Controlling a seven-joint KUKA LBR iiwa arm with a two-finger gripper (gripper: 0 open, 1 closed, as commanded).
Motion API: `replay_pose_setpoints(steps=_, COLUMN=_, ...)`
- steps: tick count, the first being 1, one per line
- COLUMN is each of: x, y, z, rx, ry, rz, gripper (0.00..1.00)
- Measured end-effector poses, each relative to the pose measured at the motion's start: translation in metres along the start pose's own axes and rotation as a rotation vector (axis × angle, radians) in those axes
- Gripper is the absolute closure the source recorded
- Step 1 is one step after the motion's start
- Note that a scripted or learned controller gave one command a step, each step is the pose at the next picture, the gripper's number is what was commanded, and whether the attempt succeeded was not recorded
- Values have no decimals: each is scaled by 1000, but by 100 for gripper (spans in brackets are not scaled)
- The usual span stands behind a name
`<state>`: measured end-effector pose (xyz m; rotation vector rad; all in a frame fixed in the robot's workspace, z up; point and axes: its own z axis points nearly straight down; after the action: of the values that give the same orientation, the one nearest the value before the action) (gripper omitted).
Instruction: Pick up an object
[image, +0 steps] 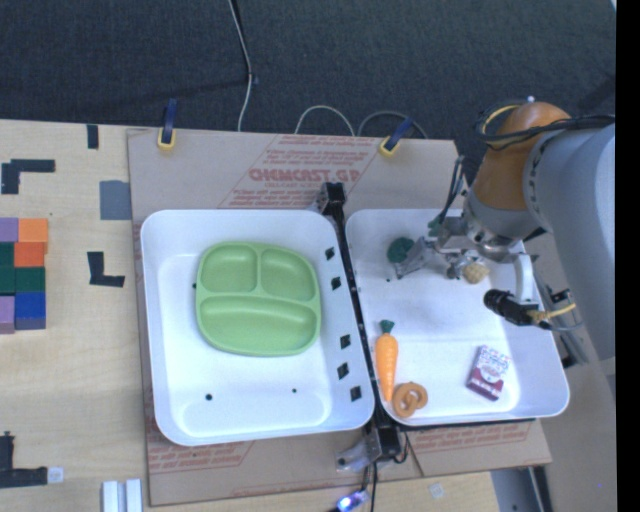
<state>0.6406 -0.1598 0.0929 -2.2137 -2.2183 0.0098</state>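
Note:
The right bin (440, 318) holds an orange carrot (385, 356) and a brown pretzel (408, 398) at its near left. A maroon packet (487, 372) lies at the near right. A small dark green object (401, 247) sits at the far left of this bin. My gripper (418, 259) is low over the bin's far part, its tip right beside the green object, possibly touching it. A small tan object (475, 270) shows just under the wrist. I see nothing lifted.
The left bin (165, 330) holds a light green divided plate (258, 298). A black divider with clips (345, 300) runs between the bins. Coloured blocks (22, 272) stand at the bench's far left. The grey arm (560, 200) covers the right bin's far right corner.

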Motion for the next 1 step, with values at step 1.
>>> replay_pose_setpoints(steps=1, x=0, y=1, z=-13, rx=-4, ry=0, rz=-1, gripper=100)
